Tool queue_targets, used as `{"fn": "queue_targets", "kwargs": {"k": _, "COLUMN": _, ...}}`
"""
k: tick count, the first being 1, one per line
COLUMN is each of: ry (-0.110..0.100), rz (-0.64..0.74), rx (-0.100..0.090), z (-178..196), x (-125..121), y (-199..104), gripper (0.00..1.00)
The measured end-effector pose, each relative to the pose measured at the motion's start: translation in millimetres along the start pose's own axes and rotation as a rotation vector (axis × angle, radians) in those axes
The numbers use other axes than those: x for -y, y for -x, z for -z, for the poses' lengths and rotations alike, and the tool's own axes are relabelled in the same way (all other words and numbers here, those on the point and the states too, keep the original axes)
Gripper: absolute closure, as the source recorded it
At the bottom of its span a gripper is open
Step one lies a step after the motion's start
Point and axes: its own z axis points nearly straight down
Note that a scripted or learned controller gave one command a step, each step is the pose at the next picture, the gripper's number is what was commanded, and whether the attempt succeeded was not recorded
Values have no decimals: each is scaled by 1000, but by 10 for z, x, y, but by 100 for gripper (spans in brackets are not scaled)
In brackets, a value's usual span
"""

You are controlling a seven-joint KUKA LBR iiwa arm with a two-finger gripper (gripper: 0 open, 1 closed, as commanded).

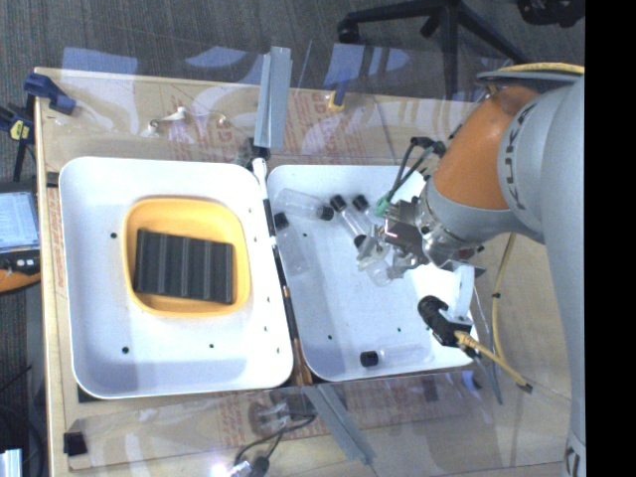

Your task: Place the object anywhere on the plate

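1. A clear plastic vial with a black cap (pixel 386 354) lies near the right white bin's (pixel 338 316) front wall, well apart from the end effector (pixel 383 251).
2. The end effector hangs over more clear vials (pixel 343 212); its grip state cannot be told.
3. The yellow plate (pixel 184 222) with a dark ribbed insert sits in the left white bin (pixel 99 346).

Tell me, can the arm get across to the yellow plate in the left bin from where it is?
Probably yes. The plate lies open in the left bin, nothing above it. The gripper sits over the right bin, and the low divide between looks passable.
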Motion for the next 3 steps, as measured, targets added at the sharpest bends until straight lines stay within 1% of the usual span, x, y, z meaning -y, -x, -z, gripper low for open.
{"fn": "queue_targets", "kwargs": {"k": 1, "ry": 3, "rz": 180, "rx": 2, "z": -19, "x": -141, "y": -478, "gripper": 100}}
{"fn": "queue_targets", "kwargs": {"k": 2, "ry": 2, "rz": 374, "rx": 3, "z": -231, "x": -139, "y": -1508, "gripper": 100}}
{"fn": "queue_targets", "kwargs": {"k": 3, "ry": 2, "rz": 374, "rx": 3, "z": -230, "x": -140, "y": -1507, "gripper": 0}}
